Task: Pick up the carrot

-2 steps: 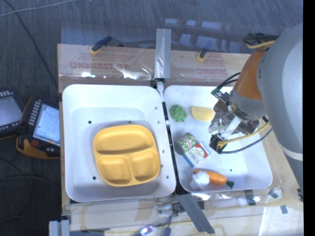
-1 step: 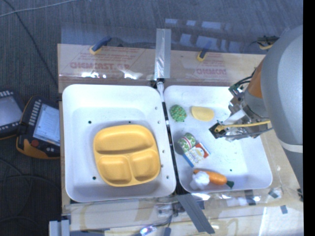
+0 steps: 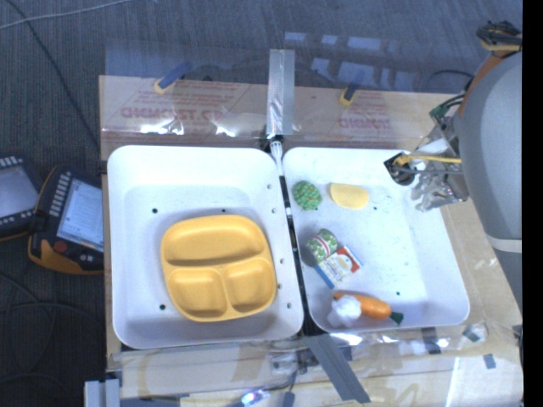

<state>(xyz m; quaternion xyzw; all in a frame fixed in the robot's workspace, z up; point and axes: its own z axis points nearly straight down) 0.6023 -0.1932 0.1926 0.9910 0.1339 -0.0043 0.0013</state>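
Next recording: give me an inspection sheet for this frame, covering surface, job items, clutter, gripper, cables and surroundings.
Surface: two white bins side by side, left bin, right bin, on a bench covered with taped sheeting.
Job's things: carrot lying near the right bin's front edge, untouched, a white item against its left end.
Clutter: yellow divided tray in the left bin; green ball, yellow piece and small packet in the right bin.
Grippers: gripper at the right bin's far right corner, away from the carrot; finger state unclear.
Cables: thin cable on the floor, upper left.
Surroundings: teach pendant on the dark carpet, left.
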